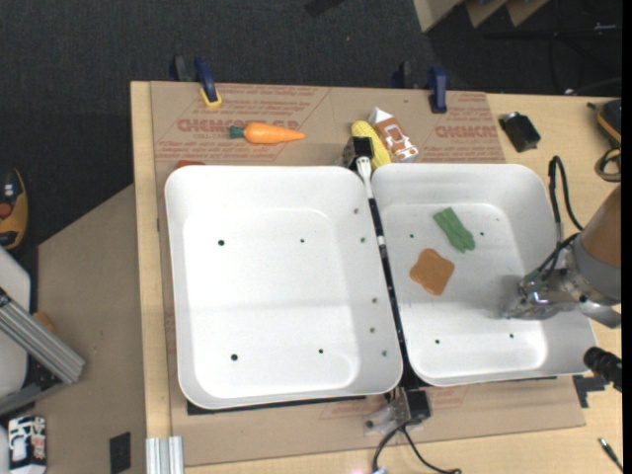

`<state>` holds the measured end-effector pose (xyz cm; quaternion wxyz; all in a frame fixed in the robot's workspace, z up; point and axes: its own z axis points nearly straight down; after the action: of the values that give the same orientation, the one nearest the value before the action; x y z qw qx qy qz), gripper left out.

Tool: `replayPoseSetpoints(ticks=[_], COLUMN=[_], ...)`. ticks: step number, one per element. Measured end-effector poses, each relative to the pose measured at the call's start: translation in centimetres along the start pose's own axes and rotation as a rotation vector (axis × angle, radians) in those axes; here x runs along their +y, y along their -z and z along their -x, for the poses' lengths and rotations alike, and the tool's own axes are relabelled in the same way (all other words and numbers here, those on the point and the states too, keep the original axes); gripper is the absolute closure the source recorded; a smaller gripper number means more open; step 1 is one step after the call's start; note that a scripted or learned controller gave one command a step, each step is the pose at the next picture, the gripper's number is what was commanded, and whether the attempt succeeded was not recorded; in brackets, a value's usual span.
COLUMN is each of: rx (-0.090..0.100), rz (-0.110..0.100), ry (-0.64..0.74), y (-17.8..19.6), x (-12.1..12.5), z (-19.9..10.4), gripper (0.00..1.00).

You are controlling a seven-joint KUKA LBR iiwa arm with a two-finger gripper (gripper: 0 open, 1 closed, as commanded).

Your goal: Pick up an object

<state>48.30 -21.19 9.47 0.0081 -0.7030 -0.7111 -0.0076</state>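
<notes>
The orange-brown piece (432,271) lies flat on the floor of the right bin (513,181), in the bin's left half, and the green piece (453,230) lies just beyond it, toward the bin's far side, the two near each other but apart. The tool (528,299) sits low in the same bin, toward its right wall, well apart from the orange-brown piece and to that piece's right and slightly nearer the camera; nothing shows between its metal parts, and whether it is released or clenched cannot be told from this slant. The grey arm (600,265) rises from the tool toward the right edge. To the left of the orange-brown piece, across the dark seam where the bins meet, lies the left bin (197,265), white with small dark dots on its floor. Both bins rest on a brown board on the table (109,294). Beyond the bins, on the board, a toy carrot (269,134) lies on its side, and near the bins' shared far corner lie a yellow corn cob (368,142) and a small orange-and-white packet (395,138). The board bears red printed lettering, partly hidden and too faint to read surely. Two blue clamps (207,82) grip the board's far edge.
</notes>
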Motion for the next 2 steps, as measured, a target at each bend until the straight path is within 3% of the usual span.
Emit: replayPoseSetpoints(ticks=[2], rx=[-0.002], rz=[0.004], ry=[-0.001], y=[1.99], x=[0.08], z=[-0.02], gripper=[1.0])
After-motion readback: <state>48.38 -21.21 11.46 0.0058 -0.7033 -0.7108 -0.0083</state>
